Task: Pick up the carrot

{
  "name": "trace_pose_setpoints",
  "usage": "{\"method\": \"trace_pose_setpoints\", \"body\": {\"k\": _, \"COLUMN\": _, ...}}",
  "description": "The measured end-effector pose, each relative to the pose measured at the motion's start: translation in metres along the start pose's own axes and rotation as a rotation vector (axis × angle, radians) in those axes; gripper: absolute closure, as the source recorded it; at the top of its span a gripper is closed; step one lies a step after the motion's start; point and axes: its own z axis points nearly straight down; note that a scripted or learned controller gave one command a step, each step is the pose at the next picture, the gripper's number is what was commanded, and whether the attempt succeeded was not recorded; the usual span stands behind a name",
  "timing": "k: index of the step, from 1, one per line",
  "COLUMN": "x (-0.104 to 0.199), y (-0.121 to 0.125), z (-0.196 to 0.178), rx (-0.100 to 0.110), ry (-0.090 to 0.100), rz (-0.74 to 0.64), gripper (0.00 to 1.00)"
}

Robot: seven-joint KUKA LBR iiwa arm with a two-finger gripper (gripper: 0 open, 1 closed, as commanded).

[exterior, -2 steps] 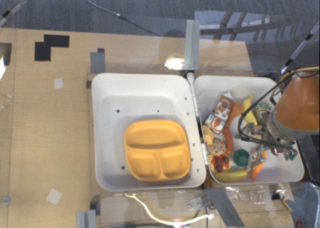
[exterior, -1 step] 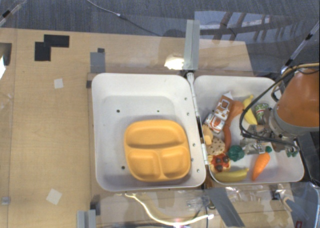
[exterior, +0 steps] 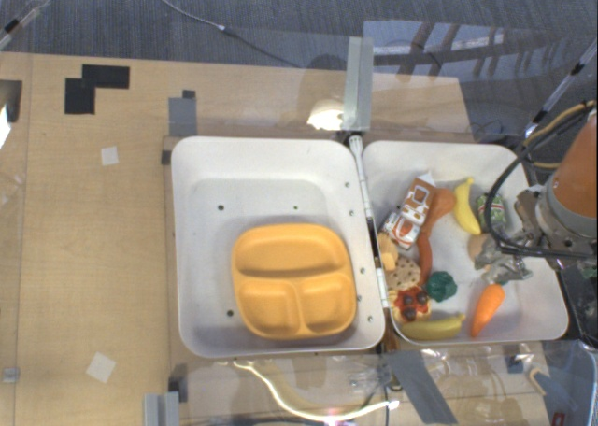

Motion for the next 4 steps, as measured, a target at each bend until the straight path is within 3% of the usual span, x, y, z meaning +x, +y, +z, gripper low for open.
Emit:
{"method": "trace_pose_setpoints", "body": {"k": 1, "x": 0.000, "y": 0.001, "z": 0.000, "rx": -0.001, "ry": 0.001, "rz": -0.001, "gripper": 0.00}}
{"method": "trace_pose_setpoints", "body": {"k": 2, "x": -0.003, "y": 0.005, "z": 0.069, "rx": 0.001, "ry": -0.003, "rz": -0.027, "gripper": 0.00}}
{"method": "trace_pose_setpoints", "body": {"k": 3, "x": -0.007, "y": 0.004, "z": 0.056, "rx": 0.007, "ry": -0.011, "rz": -0.031, "gripper": 1.00}}
{"method": "trace_pose_setpoints", "body": {"k": 4, "x": -0.003, "y": -0.022, "z": 0.069, "rx": -0.001, "ry": -0.003, "rz": -0.326, "gripper": 1.00}}
